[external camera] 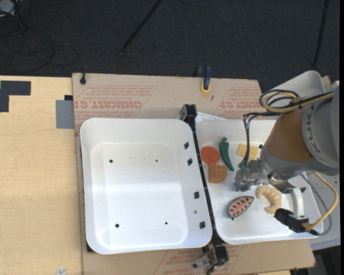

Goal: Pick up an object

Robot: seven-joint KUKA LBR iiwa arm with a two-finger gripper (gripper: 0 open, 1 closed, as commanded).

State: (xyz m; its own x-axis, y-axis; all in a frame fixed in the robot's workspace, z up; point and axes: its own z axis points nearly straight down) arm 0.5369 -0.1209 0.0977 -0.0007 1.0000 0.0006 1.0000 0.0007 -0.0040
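In the camera view, the grey arm (301, 136) with its orange band is hanging over the right bin (258, 238) and hiding that bin's right-hand part. The gripper (243, 177) is sitting low over the bin floor. Its tip is a small dark-grey tangle here, so whether it is spread or closed cannot be told, and nothing can be seen in its grasp.

6 toy foods are lying in the right bin:
- A red-orange tomato (210, 153) is resting near the divider.
- A green chili pepper (226, 153) is lying just beside the tomato.
- A yellow block (242, 150) is being partly covered by a cable and the arm.
- An orange-brown bread slice (218, 173) is lying just left of the gripper.
- A watermelon slice (241, 207) is lying below the gripper.
- A pale croissant (269, 197) is sitting to the gripper's right, its upper end tucked under the wrist.

The left bin (137, 179) is showing 4 small dark dots on its floor. Both bins are resting on a cardboard sheet (132, 96), which is carrying reddish print turned upside down and too blurred to read with confidence. A blue-and-yellow clamp (206, 80) is gripping the sheet's far edge.
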